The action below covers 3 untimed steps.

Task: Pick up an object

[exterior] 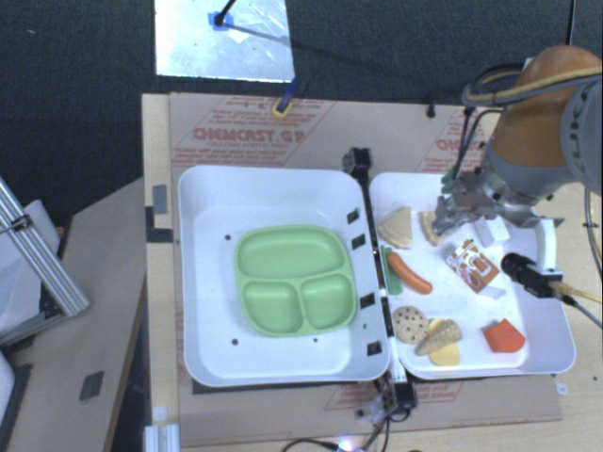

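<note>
The right bin (556, 347) holds several toy foods: a tan bread wedge (398, 226), an orange carrot or sausage (409, 272), a round cookie (409, 323), a yellow-tan piece (440, 339), an orange-red block (504, 336) and a red-and-white packet (474, 264). My gripper (450, 211) hangs at the bin's back, right over a small tan piece (431, 227) beside the bread wedge. The wrist hides the fingertips.
The left bin (203, 337) carries a green three-compartment plate (292, 279). A black divider with clips (370, 252) runs between the bins. The grey arm with its orange band (542, 111) covers the right bin's far corner.
</note>
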Available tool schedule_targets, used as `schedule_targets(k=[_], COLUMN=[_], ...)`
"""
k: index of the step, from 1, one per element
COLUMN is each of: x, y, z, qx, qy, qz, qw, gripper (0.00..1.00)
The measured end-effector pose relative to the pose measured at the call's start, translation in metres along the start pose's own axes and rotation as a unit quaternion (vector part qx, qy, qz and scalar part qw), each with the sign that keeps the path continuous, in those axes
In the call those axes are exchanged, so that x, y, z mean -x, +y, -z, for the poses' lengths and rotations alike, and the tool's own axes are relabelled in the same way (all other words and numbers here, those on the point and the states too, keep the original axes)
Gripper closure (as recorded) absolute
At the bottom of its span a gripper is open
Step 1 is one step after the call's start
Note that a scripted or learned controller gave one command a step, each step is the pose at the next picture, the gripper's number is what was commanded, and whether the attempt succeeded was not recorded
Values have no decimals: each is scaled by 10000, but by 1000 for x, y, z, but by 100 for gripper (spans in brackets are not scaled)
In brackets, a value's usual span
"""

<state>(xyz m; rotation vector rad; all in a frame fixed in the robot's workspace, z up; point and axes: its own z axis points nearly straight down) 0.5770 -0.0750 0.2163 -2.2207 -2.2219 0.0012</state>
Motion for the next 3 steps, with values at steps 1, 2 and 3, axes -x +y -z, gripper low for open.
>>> schedule_targets(k=[1, 2, 3], x=[-7, -8, -9], y=[-7, -10, -12], z=[19, -1, 2], qx=[16, 1, 4], qy=[4, 2, 3], qz=[20, 5, 4], qw=[10000, 10000, 10000], gripper=[100, 100, 100])
